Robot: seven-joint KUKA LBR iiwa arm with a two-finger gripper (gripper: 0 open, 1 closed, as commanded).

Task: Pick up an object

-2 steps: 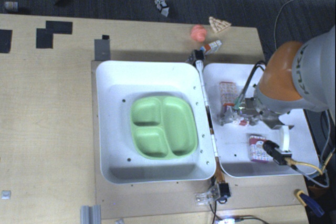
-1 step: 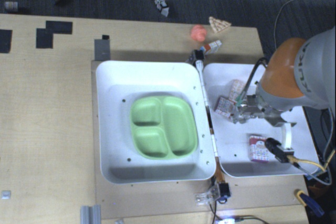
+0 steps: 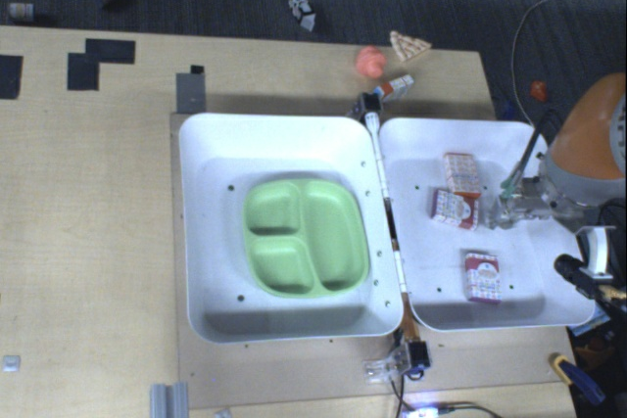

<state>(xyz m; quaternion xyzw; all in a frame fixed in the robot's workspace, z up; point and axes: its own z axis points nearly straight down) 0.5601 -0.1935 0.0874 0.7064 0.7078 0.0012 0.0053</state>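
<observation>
Green tray (image 3: 306, 236): a pale divided plate with three compartments, lying flat in the middle of the left bin (image 3: 211, 152), centre of the frame.
Left bin: white, shallow, square with rounded corners; its right wall runs beside the right bin (image 3: 421, 142).
Bench (image 3: 88, 210): light wood, filling the left half of the frame; dark cut-outs sit at its upper left.
Floor clutter: an orange ball (image 3: 370, 62) and a wedge-shaped piece (image 3: 409, 45) lie at the bench's top edge, above the seam between the bins.
Right bin: white, holding three small packets.
Top packet (image 3: 461, 171): pale with red print, in the bin's upper middle.
Middle packet (image 3: 454, 208): red and white, just below the top packet, touching or nearly touching it, right beside the gripper's tip.
Lower packet (image 3: 481, 275): red and white, apart from the others, toward the bin's lower edge.
Gripper (image 3: 502, 209): low in the right bin, just right of the middle packet; too blurred to tell how far it is open, and no packet shows between its tips.
Arm (image 3: 588, 152): grey with an orange band, entering at the frame's right edge.
</observation>
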